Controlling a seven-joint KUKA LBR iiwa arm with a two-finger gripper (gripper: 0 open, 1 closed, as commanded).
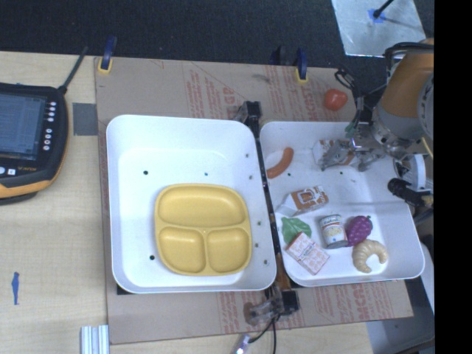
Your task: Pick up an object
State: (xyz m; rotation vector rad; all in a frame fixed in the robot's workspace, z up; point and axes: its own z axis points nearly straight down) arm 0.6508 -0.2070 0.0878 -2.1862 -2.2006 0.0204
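The right bin [398, 271] holds several small items. A sausage [280, 162] lies near its left wall, with a brown snack packet [308, 198] below it. Toward the front sit a green leaf [295, 228], a pink packet [307, 253], a small can [333, 231], purple grapes [359, 228] and a croissant [369, 254]. My gripper [341, 155] hangs low over the bin's far right part, well behind these items and right of the sausage. Nothing is seen held in it.
The left bin [133, 146] holds a yellow divided plate [203, 228]. A red tomato [335, 99] lies on the cardboard behind the right bin. A teach pendant [26, 139] rests at the far left. Clamps stand between the bins at back and front.
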